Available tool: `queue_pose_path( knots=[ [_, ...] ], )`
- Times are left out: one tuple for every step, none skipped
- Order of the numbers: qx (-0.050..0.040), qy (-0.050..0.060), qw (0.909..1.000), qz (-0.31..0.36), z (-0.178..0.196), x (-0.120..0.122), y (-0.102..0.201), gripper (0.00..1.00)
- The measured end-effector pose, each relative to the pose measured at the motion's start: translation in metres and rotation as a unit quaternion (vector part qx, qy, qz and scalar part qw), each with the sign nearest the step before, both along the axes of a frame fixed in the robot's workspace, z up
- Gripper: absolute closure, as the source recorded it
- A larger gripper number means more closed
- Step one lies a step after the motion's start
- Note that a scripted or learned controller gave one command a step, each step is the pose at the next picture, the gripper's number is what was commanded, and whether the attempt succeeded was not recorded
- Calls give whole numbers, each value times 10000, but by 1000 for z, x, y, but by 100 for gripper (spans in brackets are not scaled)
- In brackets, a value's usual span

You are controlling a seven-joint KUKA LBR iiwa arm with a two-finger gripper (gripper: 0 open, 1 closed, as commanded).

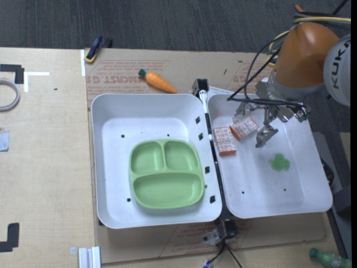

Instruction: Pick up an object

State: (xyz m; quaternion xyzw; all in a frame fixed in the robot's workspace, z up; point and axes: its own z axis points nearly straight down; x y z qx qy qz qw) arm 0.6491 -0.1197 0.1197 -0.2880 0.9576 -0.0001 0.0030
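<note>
My gripper (255,124) hangs over the back part of the right bin (312,200), open, with its fingers spread apart. A red-and-white packet (244,129) lies in the bin right by the gripper, between and below the fingers, and I cannot tell whether they touch it. A second red-and-white packet (223,140) lies just to its left, near the bin's left wall. A small green object (280,162) rests on the bin floor in front of the gripper, apart from it.
The left bin (106,149) holds a green divided plate (166,173). An orange toy carrot (158,81) lies on the cardboard behind the bins. A blue item (93,48) sits at the back left, and a green bottle (329,257) lies at the front right.
</note>
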Motion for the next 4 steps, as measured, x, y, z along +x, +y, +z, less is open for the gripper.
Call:
queue_pose_path(
  knots=[
    [-14, 2, 9863, 1650, -26, -39, 0, 0],
    [-6, -2, 9894, 1450, -26, 8, 21, 0],
    [-7, 13, 9809, 1944, -27, -32, 23, 0],
    [-3, -10, 9812, 1929, -16, -31, 24, 100]
  ],
)
